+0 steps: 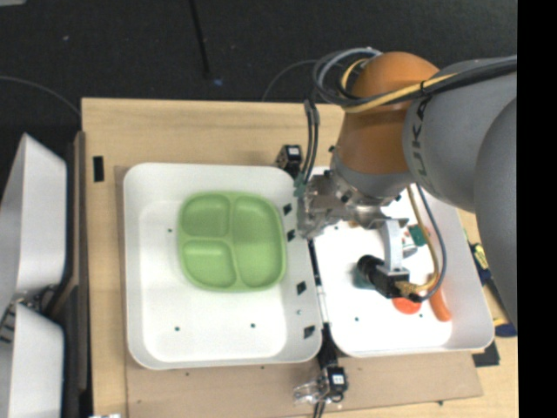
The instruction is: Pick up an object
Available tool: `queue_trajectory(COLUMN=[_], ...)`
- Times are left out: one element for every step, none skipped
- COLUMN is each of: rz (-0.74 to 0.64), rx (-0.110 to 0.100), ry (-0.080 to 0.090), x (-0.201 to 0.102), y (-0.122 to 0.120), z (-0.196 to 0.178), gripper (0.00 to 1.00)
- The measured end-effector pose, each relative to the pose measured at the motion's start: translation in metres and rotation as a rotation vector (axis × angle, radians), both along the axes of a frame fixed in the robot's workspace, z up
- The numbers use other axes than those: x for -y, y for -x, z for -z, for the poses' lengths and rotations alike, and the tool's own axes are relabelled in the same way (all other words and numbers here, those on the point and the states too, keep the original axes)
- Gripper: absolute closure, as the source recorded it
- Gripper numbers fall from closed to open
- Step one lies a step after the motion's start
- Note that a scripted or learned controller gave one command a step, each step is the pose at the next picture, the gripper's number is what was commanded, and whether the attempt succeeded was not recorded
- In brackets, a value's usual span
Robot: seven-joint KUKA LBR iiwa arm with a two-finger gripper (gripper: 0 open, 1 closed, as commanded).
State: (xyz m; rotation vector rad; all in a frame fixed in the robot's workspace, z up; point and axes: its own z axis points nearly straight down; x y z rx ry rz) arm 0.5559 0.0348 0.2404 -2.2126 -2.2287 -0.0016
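Hovering the gripper (305, 209) over the right edge of the left bin (144, 338), open or closed not showing; possibly risking clipping that rim when descending toward the green plate (232, 240) lying near the bin's middle.

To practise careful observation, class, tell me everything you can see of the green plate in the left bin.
The plate is pale green, looks like smooth plastic, and is a rounded square with raised ridges dividing it into sections. It lies flat, right way up, on the floor of the left bin, toward the upper right of that bin in the view, near its right wall. Nothing lies in it, and only the bin touches it.
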Motion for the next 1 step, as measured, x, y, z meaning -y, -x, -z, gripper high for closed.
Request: queue_trajectory(rz=[-0.001], rx=[0.002], ry=[-0.001], x=[-0.0484], y=[0.0119], z=[-0.0106], gripper=[1.0])
